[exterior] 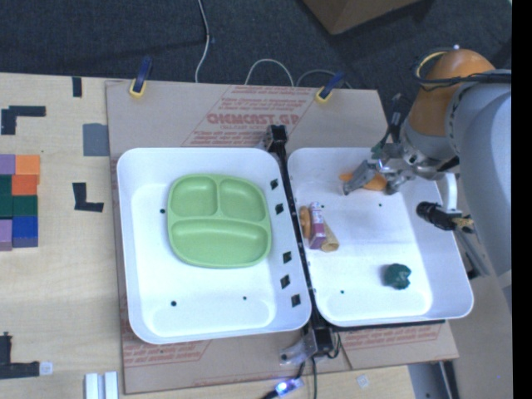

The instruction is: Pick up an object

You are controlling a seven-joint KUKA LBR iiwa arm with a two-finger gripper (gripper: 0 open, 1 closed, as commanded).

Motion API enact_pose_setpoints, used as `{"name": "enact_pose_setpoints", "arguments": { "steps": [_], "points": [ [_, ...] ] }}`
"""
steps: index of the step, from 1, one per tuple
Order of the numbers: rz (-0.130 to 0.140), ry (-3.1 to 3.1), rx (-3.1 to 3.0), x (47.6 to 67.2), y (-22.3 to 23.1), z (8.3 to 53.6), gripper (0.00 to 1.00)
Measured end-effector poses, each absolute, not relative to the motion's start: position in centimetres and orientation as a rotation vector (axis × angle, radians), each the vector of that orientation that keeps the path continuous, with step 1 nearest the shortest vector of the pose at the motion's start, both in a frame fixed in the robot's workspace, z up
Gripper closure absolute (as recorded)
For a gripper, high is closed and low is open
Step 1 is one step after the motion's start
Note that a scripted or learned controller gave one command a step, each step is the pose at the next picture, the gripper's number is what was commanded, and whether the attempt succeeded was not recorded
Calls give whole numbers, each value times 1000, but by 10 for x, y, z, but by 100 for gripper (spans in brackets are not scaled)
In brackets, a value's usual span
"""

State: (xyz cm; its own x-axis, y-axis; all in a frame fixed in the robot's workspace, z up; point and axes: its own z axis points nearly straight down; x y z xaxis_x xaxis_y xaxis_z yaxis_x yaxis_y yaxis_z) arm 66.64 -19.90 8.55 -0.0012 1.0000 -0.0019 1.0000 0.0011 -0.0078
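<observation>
My gripper (366, 178) hangs low over the far part of the right bin (432, 306), reaching in from the right. A small orange object (378, 184) lies right at the gripper and is partly hidden by it; I cannot tell whether it is held. A cluster of small items, pink, orange and tan (317, 228), rests against the right bin's left wall. A dark teal lump (397, 276) sits near the bin's front right.
The left bin (150, 306) holds a green divided plate (220, 221). A black divider (287, 223) runs between the bins. Coloured blocks (20, 202) lie on the bench at the far left. The arm's grey body (486, 165) looms over the right edge.
</observation>
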Motion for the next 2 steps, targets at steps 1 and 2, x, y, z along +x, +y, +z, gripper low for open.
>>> {"name": "enact_pose_setpoints", "arguments": {
  "steps": [1, 2],
  "points": [
    [26, -2216, -2212, 663, -201, 94, 100],
    [1, -2221, -2223, 655, -199, 139, 100]
  ]
}}
